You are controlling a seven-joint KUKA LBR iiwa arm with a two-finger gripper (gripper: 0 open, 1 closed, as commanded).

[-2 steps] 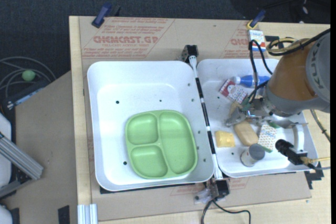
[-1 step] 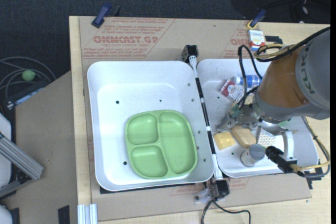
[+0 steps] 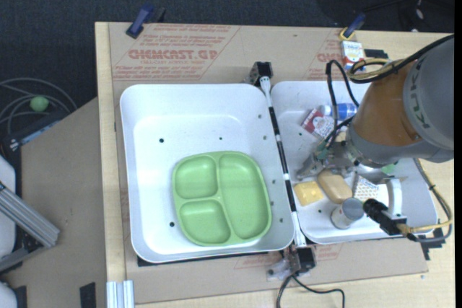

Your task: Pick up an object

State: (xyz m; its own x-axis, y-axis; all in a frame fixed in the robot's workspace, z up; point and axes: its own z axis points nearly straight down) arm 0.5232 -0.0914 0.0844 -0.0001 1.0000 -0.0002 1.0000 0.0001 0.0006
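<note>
The arm's orange band (image 3: 386,115) and grey wrist hang over the right bin (image 3: 310,227). My gripper (image 3: 326,157) reaches down into a cluster of small objects near that bin's left side. Beside it lie a yellow block (image 3: 308,192), a tan bread-like piece (image 3: 335,186), a grey cylinder (image 3: 349,211), a red and white packet (image 3: 315,122) and a blue item (image 3: 346,111). A patterned card (image 3: 367,189) lies under the wrist. Nothing is visibly lifted.
The left bin (image 3: 144,119) holds a green three-compartment plate (image 3: 219,197). A black divider rail (image 3: 276,133) runs between the bins. Cables loop over the arm and past the right bin's front edge. The cardboard-covered bench (image 3: 180,47) surrounds both bins.
</note>
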